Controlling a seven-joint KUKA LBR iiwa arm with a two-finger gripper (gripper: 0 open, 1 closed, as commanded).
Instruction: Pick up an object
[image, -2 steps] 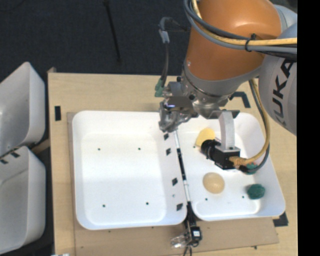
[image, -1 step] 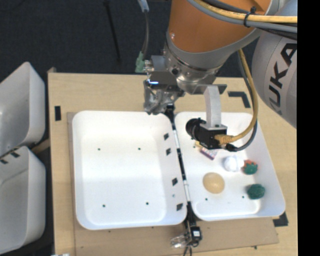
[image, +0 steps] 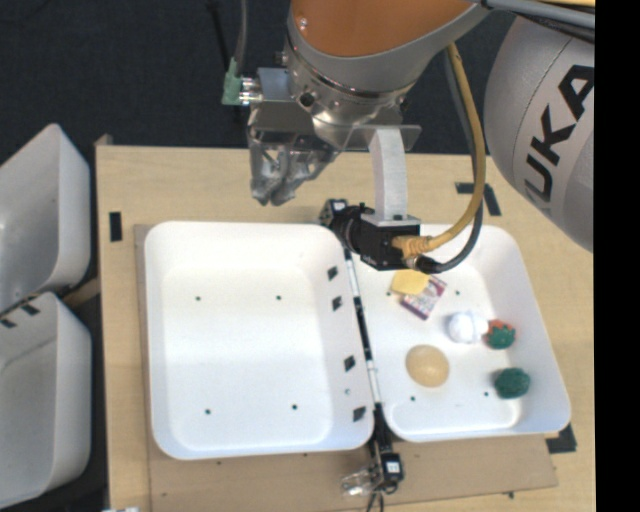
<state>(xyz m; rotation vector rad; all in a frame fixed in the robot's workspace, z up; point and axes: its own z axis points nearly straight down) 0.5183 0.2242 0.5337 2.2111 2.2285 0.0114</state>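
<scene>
Gripper (image: 278, 182) hangs above the left bin's (image: 160, 300) far rim; I can't tell if it's spread or closed. Pickable stuff sits in the right bin (image: 535, 300). I'd take the tan ball (image: 428, 365), apart from the white ball (image: 462, 326): centre over it, drop straight.

A: Bins?
B: 2 shallow white plastic bins: left bin (image: 240, 340), right bin (image: 455, 412).
A: Loose items?
B: 1 tan round ball (image: 428, 365), 1 small white ball (image: 462, 326), 1 dark green fuzzy ball (image: 512, 381), 1 red-and-green lump (image: 500, 335), 1 yellow block (image: 407, 283), 1 purple-and-white packet (image: 425, 298).
</scene>
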